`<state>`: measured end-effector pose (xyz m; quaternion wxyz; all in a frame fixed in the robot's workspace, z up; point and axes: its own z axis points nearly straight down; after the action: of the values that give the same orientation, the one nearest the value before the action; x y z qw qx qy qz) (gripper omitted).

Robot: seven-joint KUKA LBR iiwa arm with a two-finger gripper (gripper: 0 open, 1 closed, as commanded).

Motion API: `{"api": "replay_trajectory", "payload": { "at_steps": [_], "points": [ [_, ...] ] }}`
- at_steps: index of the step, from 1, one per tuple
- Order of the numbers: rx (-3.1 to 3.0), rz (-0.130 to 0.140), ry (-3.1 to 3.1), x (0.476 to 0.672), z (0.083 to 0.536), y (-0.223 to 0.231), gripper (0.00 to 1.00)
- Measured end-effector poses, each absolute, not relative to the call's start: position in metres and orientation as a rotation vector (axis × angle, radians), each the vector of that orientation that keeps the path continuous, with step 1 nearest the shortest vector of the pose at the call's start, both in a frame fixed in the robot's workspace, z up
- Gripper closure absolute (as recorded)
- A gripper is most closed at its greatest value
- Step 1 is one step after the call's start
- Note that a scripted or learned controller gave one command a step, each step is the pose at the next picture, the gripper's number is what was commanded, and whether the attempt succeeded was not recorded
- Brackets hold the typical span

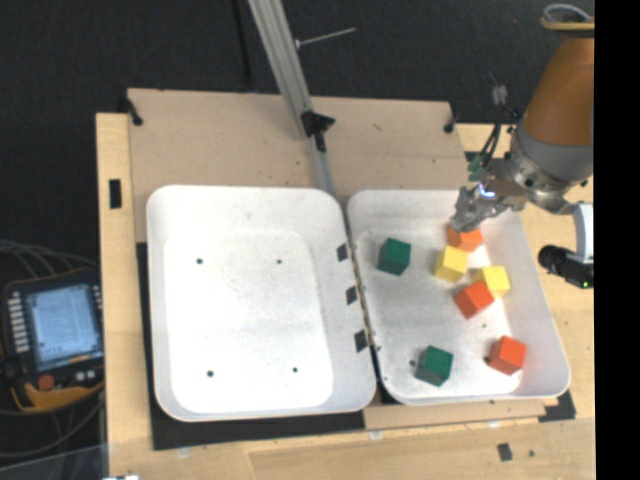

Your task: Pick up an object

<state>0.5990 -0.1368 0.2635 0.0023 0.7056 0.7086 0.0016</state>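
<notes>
Several small blocks lie in the right bin (pixel 400 218). An orange block (pixel 465 236) sits at the back, directly under my gripper (pixel 470 215), which reaches down from the right and touches or nearly touches its top. Next to it lie a yellow block (pixel 451 263), a second yellow block (pixel 497 280) and a red-orange block (pixel 473 297). A green block (pixel 394 256) lies to the left, another green block (pixel 434 365) near the front, and an orange-red block (pixel 507 354) at the front right.
The left bin (pixel 245 298) stands beside the right one, with a low rim between them. A grey metal pole (pixel 285 63) slants up from behind the bins. A teach pendant (pixel 55 333) lies off the bench at the left.
</notes>
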Motion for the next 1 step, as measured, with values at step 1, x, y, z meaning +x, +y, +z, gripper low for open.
{"api": "replay_trajectory", "payload": {
  "at_steps": [1],
  "points": [
    [2.215, 0.0, 2.228, 0.5837, 0.2503, -0.0843, 1.0]
  ]
}}
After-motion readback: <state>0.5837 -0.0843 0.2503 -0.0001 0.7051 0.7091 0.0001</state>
